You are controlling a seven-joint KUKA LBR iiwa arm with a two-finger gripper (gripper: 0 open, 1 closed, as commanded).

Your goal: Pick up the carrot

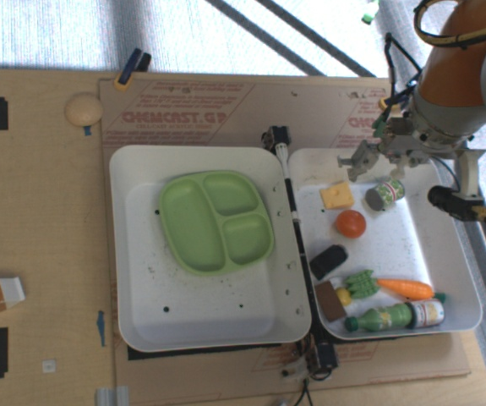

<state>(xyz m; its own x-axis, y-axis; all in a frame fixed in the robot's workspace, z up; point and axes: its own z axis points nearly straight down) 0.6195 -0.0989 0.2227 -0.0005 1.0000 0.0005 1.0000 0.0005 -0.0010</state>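
your gripper (376,155) hangs over the right bin's (458,252) far end; whether it is open or closed, you cannot tell. nothing shows in its grasp. just below it sits a can (384,194), a tomato (351,224) nearer you. the carrot (405,288) lies well apart, toward the bin's near edge, above a bottle (395,317).

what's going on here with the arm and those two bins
A robot arm reaches in from the right, its hand hovering over the far end of the right bin, near a small can and a cheese wedge. The carrot it is meant to pick up lies untouched at the near end, beside a green bottle. The left bin holds a green divided plate.
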